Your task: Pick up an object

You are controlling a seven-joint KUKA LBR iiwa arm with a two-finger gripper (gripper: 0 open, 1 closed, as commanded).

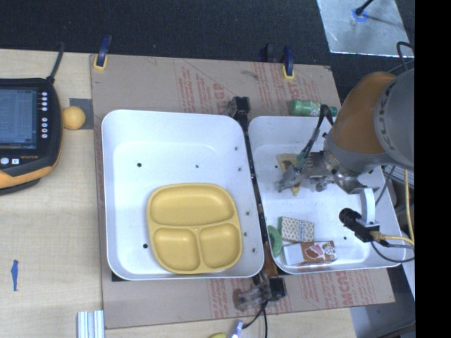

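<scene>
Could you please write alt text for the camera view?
The gripper reaches low into the right bin, with two small packets near the bin's front edge. The left bin holds a yellow divided tray.

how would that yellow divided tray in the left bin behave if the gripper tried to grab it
The yellow tray looks like rigid moulded plastic, so probably stiff and light. It lies flat and wide in the left bin, so it likely won't roll or tip. Its smooth low rim may slip from the gripper.
</scene>
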